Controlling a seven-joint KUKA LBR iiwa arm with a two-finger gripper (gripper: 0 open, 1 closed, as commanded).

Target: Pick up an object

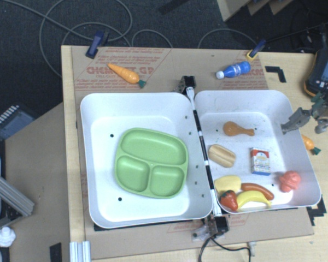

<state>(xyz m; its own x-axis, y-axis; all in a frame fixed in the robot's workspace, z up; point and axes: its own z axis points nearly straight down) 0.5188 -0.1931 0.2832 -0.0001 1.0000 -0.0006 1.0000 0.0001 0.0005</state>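
Fingers [306, 120] spread apart at right bin [246, 100] rim; holding nothing.

Right bin held the candidates: drumstick [238, 129] lay far-centre, stick end pointing right; bread roll [222, 155] sat left of centre; small red-and-white carton [260, 161] lay flat right of centre; pink strawberry [289, 180] rested near right wall; yellow piece [227, 183], red pepper [229, 201], hot dog [256, 191], banana [252, 201] clustered touching at near edge.
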